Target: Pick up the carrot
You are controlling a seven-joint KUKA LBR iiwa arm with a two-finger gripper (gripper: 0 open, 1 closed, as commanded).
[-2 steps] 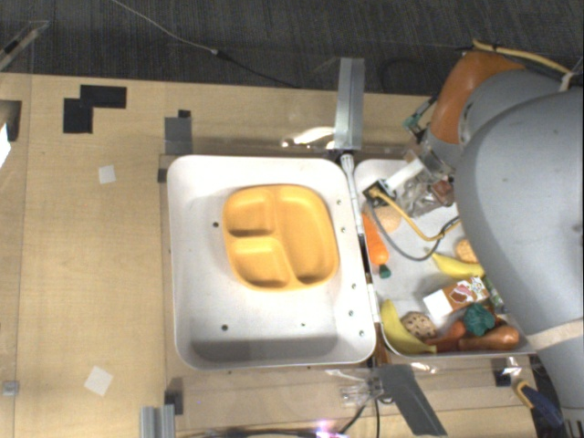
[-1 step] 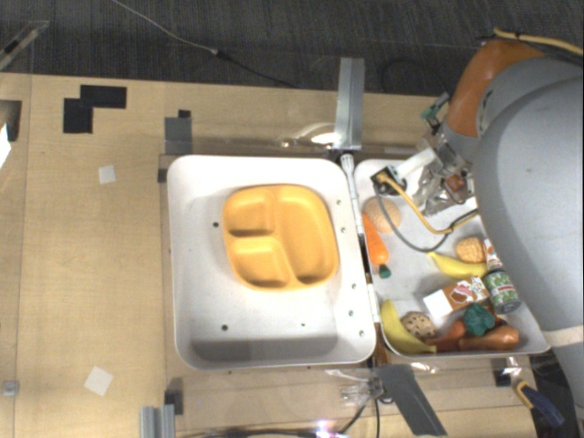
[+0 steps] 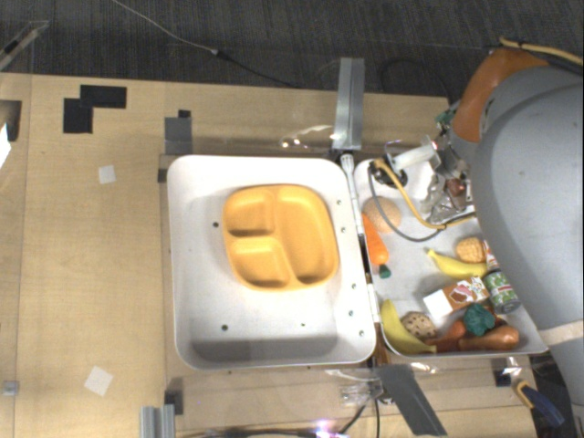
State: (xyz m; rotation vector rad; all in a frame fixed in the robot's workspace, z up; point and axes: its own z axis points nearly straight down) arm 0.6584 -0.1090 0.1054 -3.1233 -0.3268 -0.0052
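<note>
The carrot (image 3: 373,239) is orange with a green end and lies lengthwise along the left wall of the right bin (image 3: 407,254). My gripper (image 3: 446,199) hangs over the upper part of that bin, to the right of the carrot and apart from it. A yellow cable loops below the gripper. Nothing shows between the gripper and the carrot except a pale tan round piece (image 3: 389,213).
The left bin (image 3: 192,272) holds a yellow divided plate (image 3: 276,235). The right bin also holds two bananas (image 3: 454,263) (image 3: 400,328), a cookie (image 3: 419,323), a can (image 3: 501,290), a small box (image 3: 467,292) and other toy foods at its lower end. My arm covers the bin's right side.
</note>
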